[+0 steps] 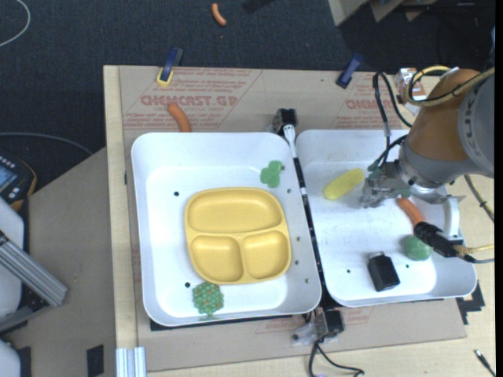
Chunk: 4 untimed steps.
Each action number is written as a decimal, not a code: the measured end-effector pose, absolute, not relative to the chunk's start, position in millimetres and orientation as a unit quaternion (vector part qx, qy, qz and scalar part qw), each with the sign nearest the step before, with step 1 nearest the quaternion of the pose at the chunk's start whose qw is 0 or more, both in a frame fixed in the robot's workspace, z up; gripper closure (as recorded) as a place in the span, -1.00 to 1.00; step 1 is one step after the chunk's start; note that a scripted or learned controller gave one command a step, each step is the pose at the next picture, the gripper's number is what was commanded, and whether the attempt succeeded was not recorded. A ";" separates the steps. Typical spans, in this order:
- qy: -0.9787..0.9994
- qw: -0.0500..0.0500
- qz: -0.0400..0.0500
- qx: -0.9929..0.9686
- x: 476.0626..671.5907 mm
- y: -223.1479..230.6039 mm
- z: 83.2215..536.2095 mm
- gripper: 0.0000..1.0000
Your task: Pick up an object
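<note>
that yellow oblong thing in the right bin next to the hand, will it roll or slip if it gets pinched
The yellow oblong piece looks rounded and smooth, so it may roll or squirt sideways from a pinch. It seems a small toy food, probably light and easily nudged. It lies loose on the right bin floor beside the hand, so a push would likely slide it.

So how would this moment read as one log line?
arm: over right bin | end effector: beside yellow piece | grasp: unclear | yellow tray: left bin

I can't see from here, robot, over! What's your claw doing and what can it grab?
Gripper low in right bin, beside yellow piece; nothing seen held. Orange piece, green piece, black block nearby.
</note>
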<state>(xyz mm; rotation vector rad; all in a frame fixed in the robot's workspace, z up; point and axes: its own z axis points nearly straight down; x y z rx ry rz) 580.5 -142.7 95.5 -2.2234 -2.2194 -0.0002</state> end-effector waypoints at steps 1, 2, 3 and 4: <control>-0.708 -0.004 -0.002 -0.707 581.1 -135.9 157.0 1.00; -0.707 -0.003 -0.001 -0.707 572.9 -139.9 208.1 1.00; -0.707 -0.002 -0.001 -0.707 573.9 -140.2 226.3 1.00; -0.709 -0.001 -0.002 -0.705 591.0 -87.6 232.5 1.00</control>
